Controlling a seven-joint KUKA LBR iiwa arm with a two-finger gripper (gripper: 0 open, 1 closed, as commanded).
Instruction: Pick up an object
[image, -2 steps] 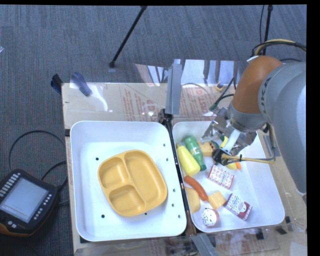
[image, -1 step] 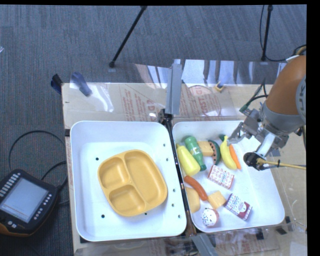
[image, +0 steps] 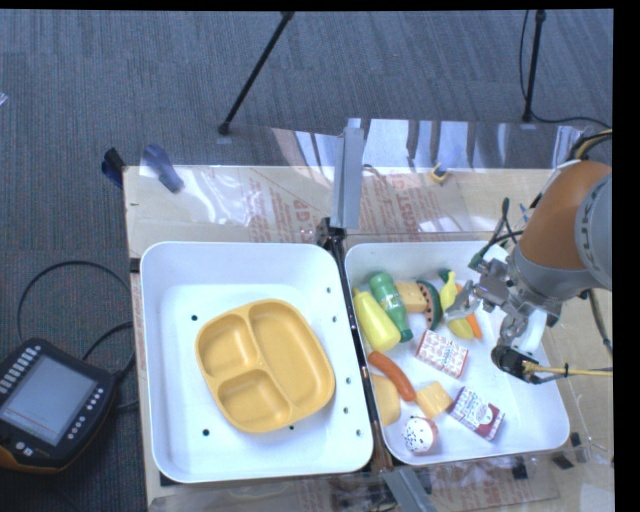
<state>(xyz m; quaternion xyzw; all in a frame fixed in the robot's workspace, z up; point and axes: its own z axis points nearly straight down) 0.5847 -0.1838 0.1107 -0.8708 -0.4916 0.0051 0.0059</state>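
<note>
The right bin (image: 545, 425) holds several toy foods. Among them are a green bottle (image: 386, 300), a yellow pepper (image: 372, 321), a red sausage (image: 392, 373), two red-and-white cartons (image: 441, 352) (image: 476, 412), a cheese wedge (image: 433, 398) and a white speckled ball (image: 420, 433). My gripper (image: 478, 300) hangs low over the bin's upper right part. It is right beside a yellow banana-like piece (image: 452, 295) and a small orange piece (image: 471, 325). I see nothing clearly held in it.
The left bin (image: 170, 300) carries a yellow divided plate (image: 265, 365). A grey post (image: 348, 180) stands behind the seam between the bins. The grey arm with its orange band (image: 560, 225) covers the right bin's far right corner. A black tool (image: 512, 361) sticks out below the wrist.
</note>
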